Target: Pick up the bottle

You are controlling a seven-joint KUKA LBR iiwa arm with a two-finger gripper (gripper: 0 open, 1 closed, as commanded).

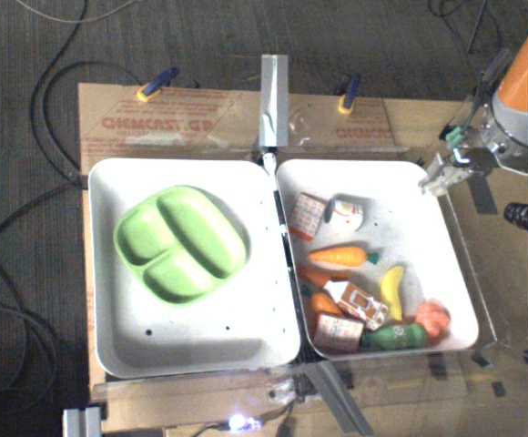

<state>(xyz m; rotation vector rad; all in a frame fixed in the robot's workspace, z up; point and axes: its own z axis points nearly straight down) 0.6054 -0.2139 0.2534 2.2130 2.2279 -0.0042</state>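
Note:
A dark green bottle (394, 337) lies on its side along the front wall of the right bin (452, 244), between a small carton and a red toy. My gripper (448, 165) hangs over the bin's far right corner, well behind the bottle and apart from it. Nothing shows in its grasp. The arm's orange band sits at the frame's right edge.
The right bin also holds a carrot (337, 256), a banana (390, 289), a white can-like toy (346, 211), several small cartons and a red toy (433, 316). In the left bin (109, 335) lies a green divided plate (180, 242). A metal post (273, 107) stands behind the bins.

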